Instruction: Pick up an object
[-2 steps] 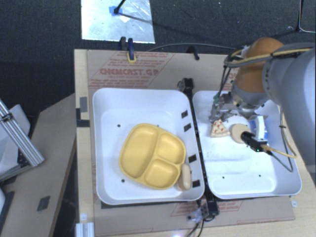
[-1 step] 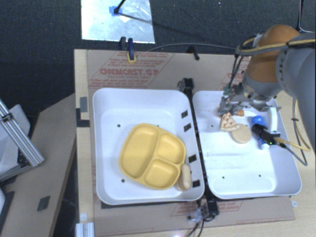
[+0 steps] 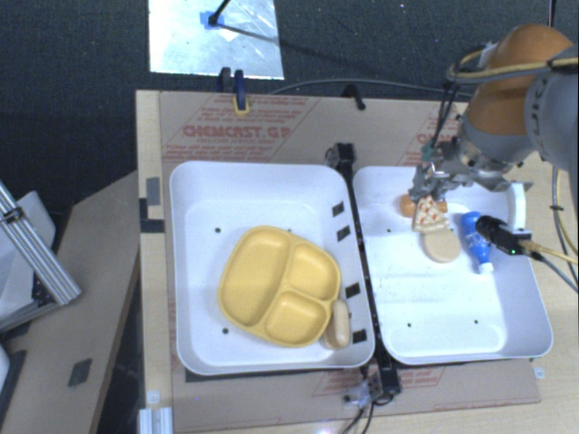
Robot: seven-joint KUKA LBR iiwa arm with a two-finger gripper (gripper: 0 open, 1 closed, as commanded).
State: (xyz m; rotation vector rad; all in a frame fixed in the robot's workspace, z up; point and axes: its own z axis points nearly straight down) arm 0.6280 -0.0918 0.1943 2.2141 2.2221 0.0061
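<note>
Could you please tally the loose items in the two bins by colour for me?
Yellow: 1, the divided tray
Tan: 2, the bread roll and the oval piece
Orange: 2, the small round item and the pizza slice
Blue: 1, the tube
Total: 6

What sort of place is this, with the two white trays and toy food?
Probably a robotics lab set up for grasping trials. A grey and orange robot arm reaches over two white bins on a bench. The things in them look like practice props: a yellow divided tray and a toy pizza slice.
</note>
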